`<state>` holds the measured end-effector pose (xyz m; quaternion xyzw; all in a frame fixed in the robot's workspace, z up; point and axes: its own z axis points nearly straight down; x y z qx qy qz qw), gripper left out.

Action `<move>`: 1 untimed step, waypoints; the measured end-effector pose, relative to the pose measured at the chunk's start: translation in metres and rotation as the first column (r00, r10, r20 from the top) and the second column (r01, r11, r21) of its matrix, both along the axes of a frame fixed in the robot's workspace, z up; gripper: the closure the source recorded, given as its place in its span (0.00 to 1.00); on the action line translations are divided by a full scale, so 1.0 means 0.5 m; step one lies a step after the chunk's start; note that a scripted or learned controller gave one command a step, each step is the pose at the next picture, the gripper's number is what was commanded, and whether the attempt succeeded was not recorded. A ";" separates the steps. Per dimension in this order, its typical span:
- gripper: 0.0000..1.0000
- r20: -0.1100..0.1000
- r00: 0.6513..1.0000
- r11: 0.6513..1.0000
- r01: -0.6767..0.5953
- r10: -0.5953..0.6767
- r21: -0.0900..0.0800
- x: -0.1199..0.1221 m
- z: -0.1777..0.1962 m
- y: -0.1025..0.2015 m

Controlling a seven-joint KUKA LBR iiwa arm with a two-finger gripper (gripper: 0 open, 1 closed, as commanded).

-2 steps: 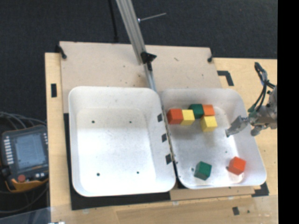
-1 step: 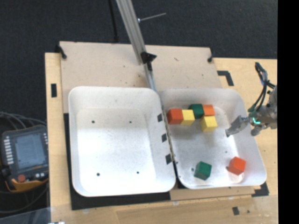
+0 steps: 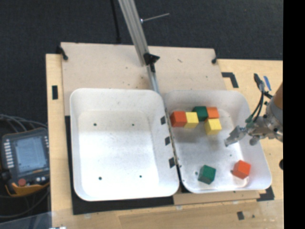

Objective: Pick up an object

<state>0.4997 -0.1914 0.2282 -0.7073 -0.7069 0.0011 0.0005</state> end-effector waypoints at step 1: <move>0.00 -0.001 1.000 1.000 0.000 0.000 0.000 -0.002 -0.084 0.000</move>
